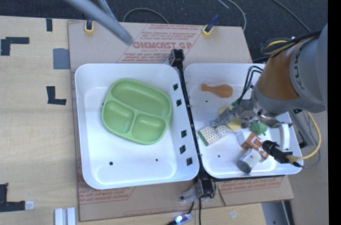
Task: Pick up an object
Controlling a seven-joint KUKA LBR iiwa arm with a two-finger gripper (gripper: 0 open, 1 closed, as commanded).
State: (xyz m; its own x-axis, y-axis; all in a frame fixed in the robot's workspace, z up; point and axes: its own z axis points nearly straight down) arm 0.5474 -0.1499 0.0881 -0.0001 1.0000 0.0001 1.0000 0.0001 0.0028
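My gripper (230, 117) reaches down into the right bin (213, 165), under the grey arm with its orange band (277, 80). It sits among a small pile: a yellow piece (234, 124), a small green object (259, 127) and a green-checked packet (211, 135) just left of it. An orange and white bottle with a grey cap (251, 152) lies toward the front right. A wooden spoon-like piece (218, 90) rests at the back of the bin, apart from the gripper. I cannot see anything held.
The left bin (90, 165) holds a green divided plate (137, 111). A black divider (184, 112) runs between the two bins. Cables trail off the arm at the right, near the right bin's rim.
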